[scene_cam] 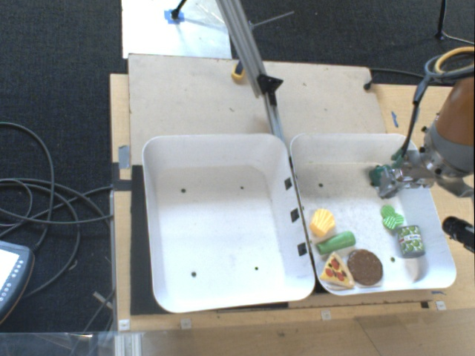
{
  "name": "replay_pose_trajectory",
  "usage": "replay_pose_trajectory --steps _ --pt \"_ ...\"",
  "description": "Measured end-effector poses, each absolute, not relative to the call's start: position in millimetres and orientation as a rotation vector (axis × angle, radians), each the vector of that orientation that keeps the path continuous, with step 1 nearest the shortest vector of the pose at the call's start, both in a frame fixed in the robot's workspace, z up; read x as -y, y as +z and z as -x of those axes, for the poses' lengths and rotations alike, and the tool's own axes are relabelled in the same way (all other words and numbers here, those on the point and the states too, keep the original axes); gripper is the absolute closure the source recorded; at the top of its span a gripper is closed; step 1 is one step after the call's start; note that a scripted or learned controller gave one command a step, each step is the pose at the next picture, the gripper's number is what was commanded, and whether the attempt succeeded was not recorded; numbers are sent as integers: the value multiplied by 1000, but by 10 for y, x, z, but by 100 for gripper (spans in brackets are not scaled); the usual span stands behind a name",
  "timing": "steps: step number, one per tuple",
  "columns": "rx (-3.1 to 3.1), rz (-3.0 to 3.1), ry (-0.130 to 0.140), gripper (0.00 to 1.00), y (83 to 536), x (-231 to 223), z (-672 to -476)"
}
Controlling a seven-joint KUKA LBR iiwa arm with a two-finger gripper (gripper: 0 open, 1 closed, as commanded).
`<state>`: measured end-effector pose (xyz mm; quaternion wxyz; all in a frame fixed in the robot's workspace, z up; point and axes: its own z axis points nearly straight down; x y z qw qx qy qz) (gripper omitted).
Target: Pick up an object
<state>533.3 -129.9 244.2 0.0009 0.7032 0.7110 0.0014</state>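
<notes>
Nearest camera: triangular pizza-slice toy (338,271) and flat brown round patty (365,267), at front wall of right white bin (445,277). Behind them, green cylinder (336,242), yellow shell-shaped piece (322,222). Toward bin's right wall: small green can with label (409,241), green-white striped piece (391,218). My tool (384,179) over bin's back-right part; I cannot tell its opening, nor anything held. I'd descend vertically on isolated piece, away from walls.
</notes>
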Motion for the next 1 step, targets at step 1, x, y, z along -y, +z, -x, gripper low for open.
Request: replay_pose_trajectory --steps 1 --pt "-2233 -2208 6 100 2516 782 -5541"
